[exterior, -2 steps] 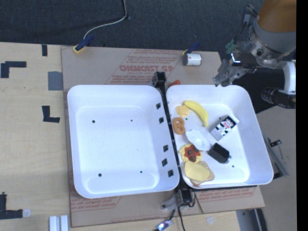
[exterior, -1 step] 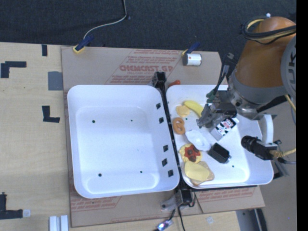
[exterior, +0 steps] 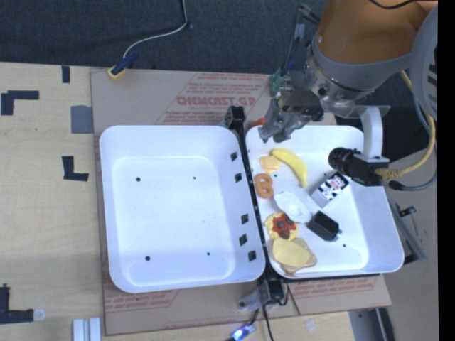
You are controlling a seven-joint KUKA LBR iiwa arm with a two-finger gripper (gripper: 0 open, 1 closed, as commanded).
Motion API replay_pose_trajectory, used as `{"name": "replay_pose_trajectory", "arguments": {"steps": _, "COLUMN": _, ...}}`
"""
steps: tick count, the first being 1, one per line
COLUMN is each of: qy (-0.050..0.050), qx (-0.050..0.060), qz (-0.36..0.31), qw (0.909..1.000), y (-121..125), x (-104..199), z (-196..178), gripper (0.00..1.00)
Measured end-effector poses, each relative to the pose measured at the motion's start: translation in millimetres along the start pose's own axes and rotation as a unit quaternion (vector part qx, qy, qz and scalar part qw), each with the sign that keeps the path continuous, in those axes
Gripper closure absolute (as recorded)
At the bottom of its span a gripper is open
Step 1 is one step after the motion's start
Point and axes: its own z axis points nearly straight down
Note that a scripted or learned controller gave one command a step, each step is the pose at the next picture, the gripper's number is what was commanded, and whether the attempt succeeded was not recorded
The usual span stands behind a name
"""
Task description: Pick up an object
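The right bin holds several small things along its left side: a yellow banana, an orange ring, a tan piece, a white lump, a red and yellow toy, a yellow slab, a black block and a black and white box. My gripper hangs over the bin's back left corner, just above and behind the banana. Nothing shows between its fingers.
The left bin lies beside the right one, with black clips along the shared wall. Both rest on a cardboard sheet. A cable with a yellow and blue plug trails at the back. The arm's bulk covers the back right.
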Motion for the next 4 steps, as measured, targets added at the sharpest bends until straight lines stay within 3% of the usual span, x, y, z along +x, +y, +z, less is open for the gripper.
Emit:
{"name": "replay_pose_trajectory", "arguments": {"steps": 1, "qy": -0.002, "qx": 0.013, "qz": 0.002, "qw": 0.9999, "y": -19.5, "x": 78.2, "z": 103.8, "gripper": 1.0}}
{"name": "replay_pose_trajectory", "arguments": {"steps": 2, "qy": 0.0, "qx": 0.005, "qz": 0.001, "qw": 1.0, "y": -16.3, "x": 147.2, "z": 54.7, "gripper": 1.0}}
{"name": "replay_pose_trajectory", "arguments": {"steps": 3, "qy": 0.002, "qx": 0.0, "qz": 0.004, "qw": 1.0, "y": -40.8, "x": 160.1, "z": -73.0, "gripper": 1.0}}
{"name": "replay_pose_trajectory", "arguments": {"steps": 4, "qy": -0.006, "qx": 0.015, "qz": 0.005, "qw": 0.9998, "y": -46.8, "x": 171.0, "z": 122.4, "gripper": 1.0}}
